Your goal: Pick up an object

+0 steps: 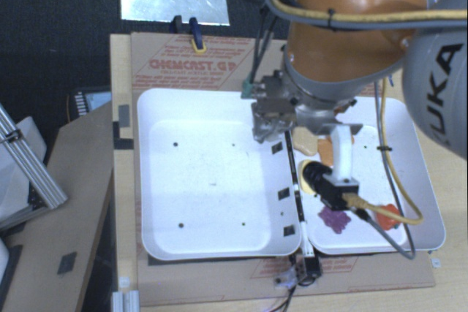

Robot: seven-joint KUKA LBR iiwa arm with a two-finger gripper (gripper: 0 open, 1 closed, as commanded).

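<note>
The left bin presents a white floor marked by a few small dark dots, so I judge it offers nothing to pick. At its right edge, over the far part of the seam where the 2 bins meet, hangs the gripper. It is a grey metal block under the arm, whose orange band bulks large over the far side of the scene. From this slanted look down, I cannot tell whether the gripper is open or closed, and nothing can be seen held in it. The things worth picking all lie to its right, in the right bin. An orange-tan piece sits in the far left part, just right of the gripper and partly covered by the wrist hardware. A purple piece lies near the front wall, close to the seam. An orange piece lies further right at about the same depth, apart from the purple one. I read the step in hand as the approach: no target is reached and no grasp has begun. The next move calls for carrying the gripper right, clear of the seam and the bin walls. It must then centre above 1 piece, descend with the jaws apart and close around it. The purple piece looks the most exposed. The orange-tan piece is nearest but lies close to the dividing wall, which may crowd the grasp.
</note>
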